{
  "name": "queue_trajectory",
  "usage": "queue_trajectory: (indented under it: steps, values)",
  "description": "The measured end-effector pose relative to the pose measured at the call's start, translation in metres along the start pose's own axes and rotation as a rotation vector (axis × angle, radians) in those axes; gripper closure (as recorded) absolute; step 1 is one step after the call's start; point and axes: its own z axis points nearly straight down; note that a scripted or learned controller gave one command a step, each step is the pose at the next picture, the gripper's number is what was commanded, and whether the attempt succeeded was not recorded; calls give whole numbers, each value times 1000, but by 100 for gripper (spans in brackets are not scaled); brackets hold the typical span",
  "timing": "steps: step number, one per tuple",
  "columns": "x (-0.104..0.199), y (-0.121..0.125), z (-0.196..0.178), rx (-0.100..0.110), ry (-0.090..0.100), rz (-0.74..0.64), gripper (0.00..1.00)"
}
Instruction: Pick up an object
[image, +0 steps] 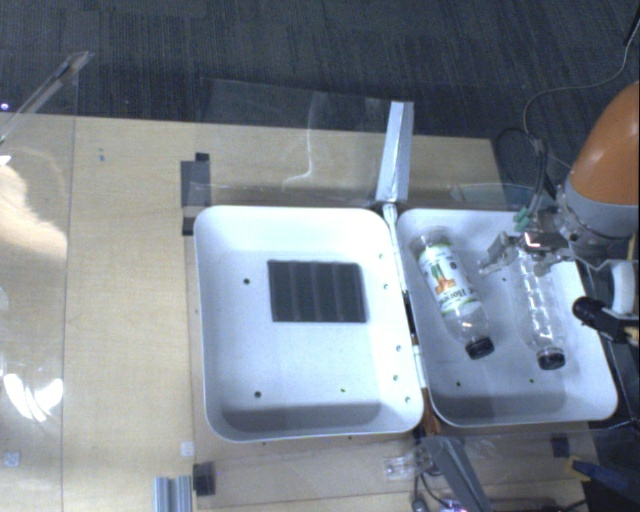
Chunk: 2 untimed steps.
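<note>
Gripper (527, 243) is hanging over the right bin (600, 400), finger state impossible to tell. Directly beneath it, a clear ribbed plastic bottle (540, 310) is lying flat, black cap pointing away. Beside the tool, a labelled clear bottle (452, 290) is lying aslant.

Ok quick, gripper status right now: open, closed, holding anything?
Gripper: cannot be told; it sits over the right bin above the clear bottle.
</note>
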Motion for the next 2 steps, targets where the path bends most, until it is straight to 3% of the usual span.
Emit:
queue_trajectory:
  steps: [1,2]
  values:
    - [1,2,-11,-5,0,-4,100]
    - [1,2,-11,-5,0,-4,0]
